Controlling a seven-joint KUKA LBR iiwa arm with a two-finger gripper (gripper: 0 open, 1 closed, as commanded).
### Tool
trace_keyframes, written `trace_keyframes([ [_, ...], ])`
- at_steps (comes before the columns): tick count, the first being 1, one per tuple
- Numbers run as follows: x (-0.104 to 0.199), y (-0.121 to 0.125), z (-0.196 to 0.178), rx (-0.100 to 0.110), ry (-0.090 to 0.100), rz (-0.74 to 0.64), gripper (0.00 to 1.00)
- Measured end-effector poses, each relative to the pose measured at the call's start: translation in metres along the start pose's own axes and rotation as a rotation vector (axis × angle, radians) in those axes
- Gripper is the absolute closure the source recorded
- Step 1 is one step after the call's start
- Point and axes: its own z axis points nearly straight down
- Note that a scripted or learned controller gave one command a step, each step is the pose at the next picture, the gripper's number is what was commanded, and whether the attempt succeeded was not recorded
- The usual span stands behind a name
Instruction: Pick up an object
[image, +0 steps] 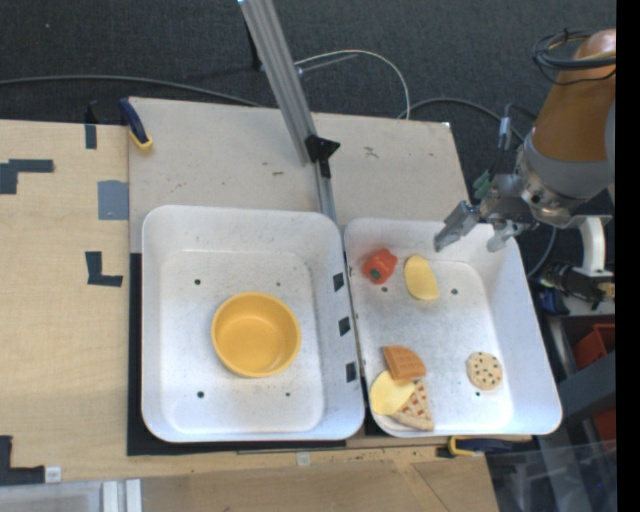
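Note:
The right bin (520, 330) holds several toy foods: a small red piece (378, 266) and a pale yellow piece (422, 278) near its far edge, a chocolate-chip cookie (484, 371) at the right, and an orange waffle-like square (403, 362), a yellow disc (390, 394) and a pizza slice (418, 408) clustered at the near left corner. My gripper (470, 240) hangs over the bin's far right corner, just right of the pale yellow piece. It is open with nothing between its fingers.
A yellow bowl (256, 334) sits in the left bin (170, 300). A slanted metal pole (290, 90) rises behind the bins. Cables trail over the dark floor at the back. The arm's orange band (575, 110) stands at the right.

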Motion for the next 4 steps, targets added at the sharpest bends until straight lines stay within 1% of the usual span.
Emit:
trace_keyframes([
  [1,0.000,0.000,0.000,0.000,0.000,0.000,0.00],
  [2,0.004,-0.008,0.048,0.005,0.000,0.001,0.00],
  [3,0.007,0.000,0.107,0.006,0.000,0.001,0.00],
  [4,0.017,-0.005,0.159,0.006,0.000,0.001,0.00],
])
